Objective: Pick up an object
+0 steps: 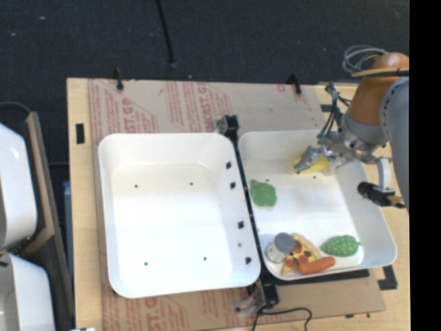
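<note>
Red lettering runs across the brown cardboard sheet [172, 105] under both bins, too small to read. The gripper [324, 156] sits low over the far side of the right bin [358, 216], and a yellow object [310, 163] lies at its tips; whether the jaws are open or closed on it I cannot tell. Nearer the camera than the jaws lie a round green piece [263, 194], a grey can [281, 244], a leafy green toy [341, 245] and orange-red pieces [310, 262]. The left bin [172, 216] lies well apart from the jaws. Dark carpet [207, 26] surrounds the bench.
</note>
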Controlling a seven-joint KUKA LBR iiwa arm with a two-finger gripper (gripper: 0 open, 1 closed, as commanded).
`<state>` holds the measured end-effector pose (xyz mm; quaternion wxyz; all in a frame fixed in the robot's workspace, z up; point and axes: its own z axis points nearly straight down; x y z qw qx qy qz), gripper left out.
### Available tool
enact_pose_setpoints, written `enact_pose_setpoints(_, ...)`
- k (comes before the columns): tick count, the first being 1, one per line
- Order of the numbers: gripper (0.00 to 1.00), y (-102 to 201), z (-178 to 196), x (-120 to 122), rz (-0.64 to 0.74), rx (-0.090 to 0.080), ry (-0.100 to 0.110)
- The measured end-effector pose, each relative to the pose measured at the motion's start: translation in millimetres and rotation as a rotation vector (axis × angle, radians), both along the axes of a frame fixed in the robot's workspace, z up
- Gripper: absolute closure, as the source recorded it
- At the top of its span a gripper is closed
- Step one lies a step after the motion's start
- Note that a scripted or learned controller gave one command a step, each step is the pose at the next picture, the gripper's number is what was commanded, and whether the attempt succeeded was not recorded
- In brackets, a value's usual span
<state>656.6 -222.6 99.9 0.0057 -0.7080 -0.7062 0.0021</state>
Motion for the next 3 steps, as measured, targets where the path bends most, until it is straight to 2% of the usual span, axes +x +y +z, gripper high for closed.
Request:
enact_pose_setpoints(1,1.0,-0.9,12.5,3.2,0.002,-0.007,-0.014)
enact_pose_setpoints(2,0.0,-0.8,11.9,3.0,0.002,-0.007,-0.013)
enact_pose_setpoints(3,0.0,118.2,118.2,-40.6,0.011,-0.004,-0.022)
